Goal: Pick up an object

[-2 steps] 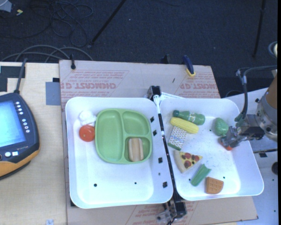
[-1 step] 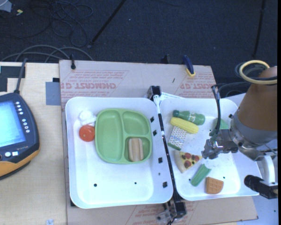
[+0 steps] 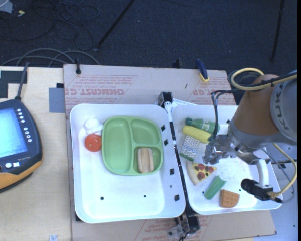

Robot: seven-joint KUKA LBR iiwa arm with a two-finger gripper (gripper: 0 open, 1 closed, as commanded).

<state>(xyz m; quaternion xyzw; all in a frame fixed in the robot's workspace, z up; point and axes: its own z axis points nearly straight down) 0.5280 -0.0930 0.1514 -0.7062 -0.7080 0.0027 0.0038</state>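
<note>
Right above the pizza slice (image 3: 201, 171) hangs the gripper (image 3: 210, 156); its grip is unclear. Corn (image 3: 196, 133) lies behind, pickle (image 3: 214, 187) in front.

Red print on the cardboard sheet (image 3: 140, 87), along its far edge beyond the bins, reads upside down, roughly "CHEMCAST G.P."; smaller lines beneath stay illegible.

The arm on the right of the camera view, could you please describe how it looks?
The arm is a thick grey cylinder with dark lettering, with a wide orange band above the wrist. Below sits a metallic grey gripper. Yellow and black cables loop around it.
</note>
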